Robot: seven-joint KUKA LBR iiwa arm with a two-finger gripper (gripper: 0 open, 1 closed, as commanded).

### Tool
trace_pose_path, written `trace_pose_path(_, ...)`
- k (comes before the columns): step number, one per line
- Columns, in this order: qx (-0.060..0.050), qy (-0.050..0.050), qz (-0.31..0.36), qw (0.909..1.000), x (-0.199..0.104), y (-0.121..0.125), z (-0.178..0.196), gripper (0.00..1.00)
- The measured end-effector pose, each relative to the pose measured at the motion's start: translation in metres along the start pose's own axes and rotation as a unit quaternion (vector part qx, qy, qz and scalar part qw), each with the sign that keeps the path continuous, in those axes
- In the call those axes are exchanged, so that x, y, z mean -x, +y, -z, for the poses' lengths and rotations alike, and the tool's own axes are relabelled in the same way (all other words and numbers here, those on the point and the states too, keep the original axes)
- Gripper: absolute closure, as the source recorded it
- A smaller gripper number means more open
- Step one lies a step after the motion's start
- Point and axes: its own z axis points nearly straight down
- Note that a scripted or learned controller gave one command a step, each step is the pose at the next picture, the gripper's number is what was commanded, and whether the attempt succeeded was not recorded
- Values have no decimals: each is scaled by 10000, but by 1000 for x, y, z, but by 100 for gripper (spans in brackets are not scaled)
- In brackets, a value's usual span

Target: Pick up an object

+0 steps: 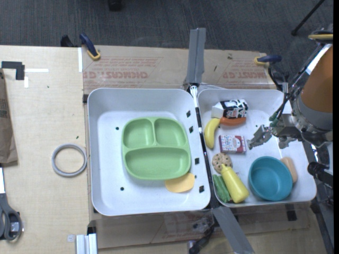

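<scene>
While the hand [260,136] hangs over the right bin [288,97], whether it is released or clenched cannot be told, and nothing shows in its grasp. Nearest candidate is the small red carton [233,143] at its 9 o'clock; the blue bowl [270,178] sits at 6. Best approach, I judge: descend straight, clear of neighbours. Count: two bins, one green plate [155,148] in the left bin [100,157], one banana [211,132], one yellow bottle [234,183].
</scene>
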Motion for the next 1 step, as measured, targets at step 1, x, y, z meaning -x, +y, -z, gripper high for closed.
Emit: trace_pose_path(1, 26, -5, 1148, 9934, -18, 52, -142, 0)
